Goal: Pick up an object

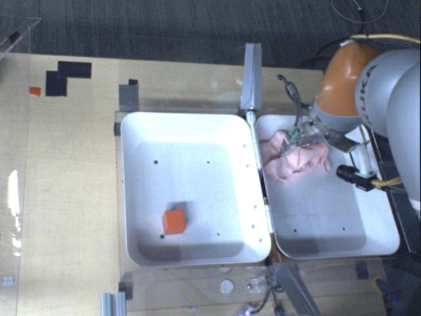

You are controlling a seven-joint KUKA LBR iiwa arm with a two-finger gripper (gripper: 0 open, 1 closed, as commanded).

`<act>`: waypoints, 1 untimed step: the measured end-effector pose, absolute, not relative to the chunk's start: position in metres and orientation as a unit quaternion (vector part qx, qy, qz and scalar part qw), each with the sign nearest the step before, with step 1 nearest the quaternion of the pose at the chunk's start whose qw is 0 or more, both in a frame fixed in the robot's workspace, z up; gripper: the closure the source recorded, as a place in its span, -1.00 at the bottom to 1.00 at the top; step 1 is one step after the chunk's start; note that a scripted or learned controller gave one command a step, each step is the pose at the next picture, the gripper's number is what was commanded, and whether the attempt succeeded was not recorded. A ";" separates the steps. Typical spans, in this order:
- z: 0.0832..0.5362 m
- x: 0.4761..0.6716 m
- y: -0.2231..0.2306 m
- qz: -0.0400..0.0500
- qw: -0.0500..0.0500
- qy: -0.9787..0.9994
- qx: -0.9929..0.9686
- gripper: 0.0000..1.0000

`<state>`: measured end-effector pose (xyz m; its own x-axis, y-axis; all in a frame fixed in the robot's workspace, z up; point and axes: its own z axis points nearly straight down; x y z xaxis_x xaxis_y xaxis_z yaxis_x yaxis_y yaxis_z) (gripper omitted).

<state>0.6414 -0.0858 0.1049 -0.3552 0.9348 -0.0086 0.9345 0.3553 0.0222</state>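
Two shallow white plastic bins side by side on pale wooden worktop (66, 196). Left bin (141, 176) holding small orange block (174, 222) at near-left part of floor, well apart from everything else. Right bin (329, 236) holding crumpled pale pink cloth (293, 162) at far-left corner, pressed close to the wall dividing the bins.

Grey arm with orange band (342, 87) reaching in from right, wrist angled down over far part of right bin. Gripper (299, 135) sitting right at far-right top of pink cloth, apparently touching or sunk into its folds. State of fingers: cannot tell, tips too small and lost against cloth and cabling.

Likely target: pink cloth, given gripper placed directly on it; orange block too far left to be in play. Soft bunched fabric offering raised folds to pinch, hence the downward approach at its upper hump. Risk: cloth slipping out or only a thin fold caught; bin wall close on left limiting room. Lift not yet evident.
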 end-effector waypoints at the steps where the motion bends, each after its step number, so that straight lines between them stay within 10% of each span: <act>1: 0.227 0.671 -0.062 0.003 0.005 0.776 0.630 1.00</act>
